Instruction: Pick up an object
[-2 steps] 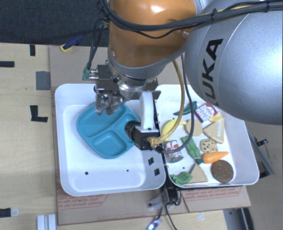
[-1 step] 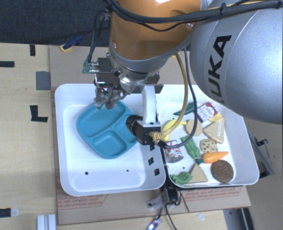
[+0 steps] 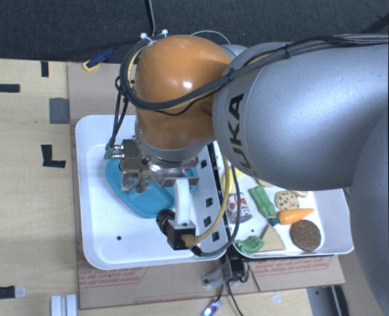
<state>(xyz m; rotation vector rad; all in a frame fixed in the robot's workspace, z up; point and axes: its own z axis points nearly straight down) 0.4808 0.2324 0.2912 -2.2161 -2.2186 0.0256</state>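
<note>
A flat blue object [image 3: 140, 204] lies in the left white bin [image 3: 89, 176], toward its middle. My gripper [image 3: 136, 180] hangs straight down onto the upper part of that blue object, under the orange wrist band [image 3: 174, 78]. The wrist housing hides much of the gripper, and whether it touches the blue object cannot be made out. The right bin [image 3: 342, 245] holds toy foods: an orange carrot [image 3: 296, 214], a brown round disc [image 3: 306, 234], a green pickle [image 3: 262, 201], a speckled cookie [image 3: 286, 198] and a green leaf [image 3: 250, 245].
The big grey arm [image 3: 312, 110] covers most of the right bin and the wall between the bins. Cables and a black fitting [image 3: 178, 232] hang below the wrist over the left bin. Bare white floor [image 3: 115, 239] shows at the left bin's front left.
</note>
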